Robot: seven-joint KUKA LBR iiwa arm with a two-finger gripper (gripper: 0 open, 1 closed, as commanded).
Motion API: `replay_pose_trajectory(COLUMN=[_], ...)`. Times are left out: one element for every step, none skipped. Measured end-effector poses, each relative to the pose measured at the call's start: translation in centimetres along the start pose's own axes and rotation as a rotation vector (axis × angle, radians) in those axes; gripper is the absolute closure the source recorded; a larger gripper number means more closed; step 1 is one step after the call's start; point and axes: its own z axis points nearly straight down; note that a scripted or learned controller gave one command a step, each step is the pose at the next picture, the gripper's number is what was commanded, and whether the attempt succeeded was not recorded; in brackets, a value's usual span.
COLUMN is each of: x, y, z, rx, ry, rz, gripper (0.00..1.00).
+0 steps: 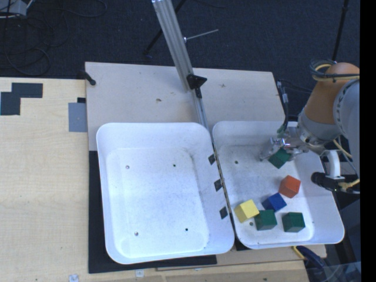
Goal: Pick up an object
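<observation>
My gripper (281, 151) hangs over the far part of the right bin (247, 140), reaching in from the right. A dark green block (280, 158) sits between its fingers, and the gripper is shut on it, with the block a little above the bin floor. Lower in the same bin lie an orange block (289, 186), a blue block (274, 202), a yellow block (247, 210) and two more green blocks (266, 220) (294, 221).
The left bin (117, 140) stands beside the right one, with a row of black clips (218, 184) along the shared rim. A slanted aluminium rail (176, 46) rises behind the bins. The arm's orange band (329, 98) is at the right.
</observation>
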Motion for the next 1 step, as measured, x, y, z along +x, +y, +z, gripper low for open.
replay_pose_trajectory(x=[0.08], y=[-0.21], z=[-0.98], rx=[0.007], ry=[0.0], rz=[-0.007], gripper=[1.0])
